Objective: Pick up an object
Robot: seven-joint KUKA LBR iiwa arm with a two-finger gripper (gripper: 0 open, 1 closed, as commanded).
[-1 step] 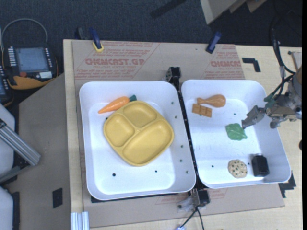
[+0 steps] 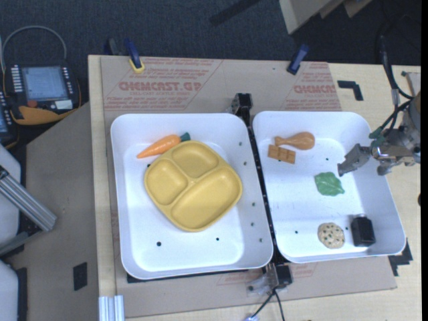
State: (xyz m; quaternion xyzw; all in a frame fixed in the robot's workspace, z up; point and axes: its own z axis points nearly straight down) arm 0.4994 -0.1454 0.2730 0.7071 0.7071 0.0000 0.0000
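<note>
You will find the claw [image 2: 358, 158] over the right bin [image 2: 381, 206], at its right rim; its state cannot be told. The green leaf [image 2: 329, 183] lies just beside the claw, toward the left bin [image 2: 127, 199].

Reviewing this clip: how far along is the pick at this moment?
Done: nothing lifted yet. The chicken leg, brown waffle piece, green leaf, cookie and black block all lie in the right bin.
In hand: the gripper sits at that bin's right side, near the leaf, holding nothing.
Left: the grasp and lift.
</note>
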